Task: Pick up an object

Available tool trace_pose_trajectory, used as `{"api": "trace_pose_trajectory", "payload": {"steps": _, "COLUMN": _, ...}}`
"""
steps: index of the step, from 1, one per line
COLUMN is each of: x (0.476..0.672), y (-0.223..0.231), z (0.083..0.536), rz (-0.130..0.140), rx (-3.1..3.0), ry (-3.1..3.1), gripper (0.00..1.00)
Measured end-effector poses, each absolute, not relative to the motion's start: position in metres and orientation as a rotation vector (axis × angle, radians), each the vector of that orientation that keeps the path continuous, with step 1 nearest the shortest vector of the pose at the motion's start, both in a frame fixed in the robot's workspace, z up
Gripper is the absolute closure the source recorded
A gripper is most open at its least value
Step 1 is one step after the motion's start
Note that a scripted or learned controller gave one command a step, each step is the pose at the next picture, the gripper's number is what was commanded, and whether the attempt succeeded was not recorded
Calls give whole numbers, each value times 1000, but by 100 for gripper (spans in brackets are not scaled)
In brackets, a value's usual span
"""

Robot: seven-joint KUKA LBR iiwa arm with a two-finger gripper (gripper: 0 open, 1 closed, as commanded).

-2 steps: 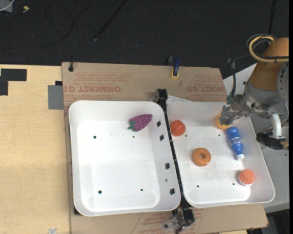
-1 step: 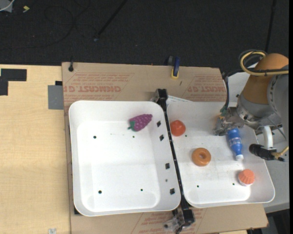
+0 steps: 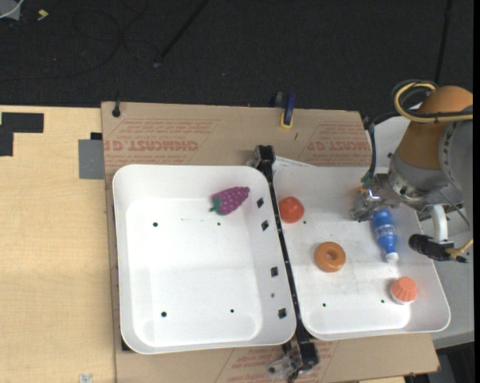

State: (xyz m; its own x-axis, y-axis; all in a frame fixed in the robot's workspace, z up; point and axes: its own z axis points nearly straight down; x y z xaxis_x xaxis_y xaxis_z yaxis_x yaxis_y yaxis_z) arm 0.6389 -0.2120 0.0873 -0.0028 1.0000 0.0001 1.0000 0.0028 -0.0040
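The gripper [image 3: 371,202] sits low over the upper right part of the right bin [image 3: 431,323], a small metallic cluster below the arm's [image 3: 431,138] orange band, and whether its fingers are spread or pressed together cannot be told from this angle, since the wrist hides them from above. Just beside it, directly below and to the right, lies a blue bottle [image 3: 384,232] with a white cap, tilted so the cap points toward the bin's lower right; the bottle's upper end looks to be touching or nearly touching the gripper, though nothing shows it caught between the fingers. Further out in the same bin, an orange ring-shaped doughnut [image 3: 330,257] rests near the middle, well apart from the bottle, and a small round orange-red piece [image 3: 291,209] lies close to the divider between the bins. Near the lower right corner sits another orange piece with a pale base [image 3: 403,290], below the bottle's cap. A black cable end [image 3: 433,247] hangs off the arm near the bin's right rim. The left bin [image 3: 136,329] holds a purple bunch of grapes [image 3: 230,199] near its upper edge. Both bins rest on a cardboard sheet [image 3: 184,138] with a blue clamp [image 3: 286,110] at its top edge.
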Motion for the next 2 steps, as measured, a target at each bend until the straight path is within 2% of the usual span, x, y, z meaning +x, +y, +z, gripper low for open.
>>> {"api": "trace_pose_trajectory", "payload": {"steps": 2, "x": 644, "y": -211, "z": 88, "rz": 3, "rx": -2211, "ry": -2229, "gripper": 100}}
